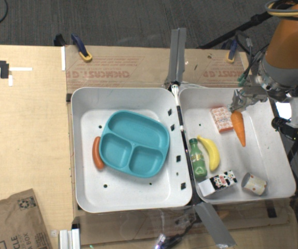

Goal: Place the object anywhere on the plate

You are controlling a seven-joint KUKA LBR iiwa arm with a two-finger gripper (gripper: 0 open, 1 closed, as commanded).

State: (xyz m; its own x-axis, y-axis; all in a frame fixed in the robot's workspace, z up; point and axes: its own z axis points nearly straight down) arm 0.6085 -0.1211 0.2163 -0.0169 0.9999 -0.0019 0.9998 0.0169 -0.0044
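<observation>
A teal divided plate [134, 144] lies in the left bin [86, 191]. In the right bin [273, 191] an orange carrot [239, 129] points toward the front, thick end up. My gripper [240, 105] hovers directly over that thick end and seems to touch it; a grasp is not discernible. A pink wafer pack [221, 119] lies just left of the carrot.
An orange sausage [97, 153] lies against the plate's left side. The right bin also holds a banana [210, 150], a green bottle [198, 160], a cow-print carton [217, 182] and a small cup [254, 183]. A grey divider [177, 61] separates the bins.
</observation>
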